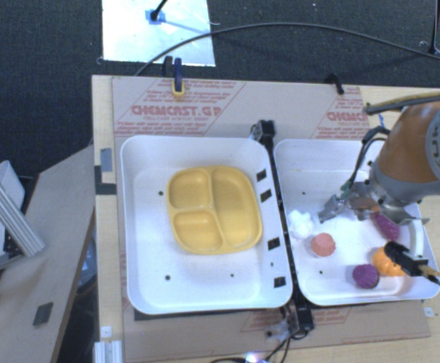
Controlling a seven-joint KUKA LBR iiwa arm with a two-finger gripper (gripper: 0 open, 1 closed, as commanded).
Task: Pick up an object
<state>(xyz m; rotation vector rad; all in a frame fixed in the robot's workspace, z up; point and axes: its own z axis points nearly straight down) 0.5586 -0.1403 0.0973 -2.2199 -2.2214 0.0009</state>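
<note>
My gripper (330, 209) hangs low over the middle of the right bin (311, 153), pointing left. A white fluffy lump (301, 222) lies just left of it, near the bin's left wall. A pink-red round piece (323, 244) sits below the gripper tip. A purple ball (366, 276) and an orange object (385, 263) rest near the bin's front right corner. A magenta object (387, 226) lies partly hidden under the wrist. I see nothing held in the gripper.
The left bin (140, 203) holds a yellow divided plate (211, 209). A black divider with clips (274, 203) runs between the two bins. The grey and orange arm (420, 153) covers the right bin's far right side.
</note>
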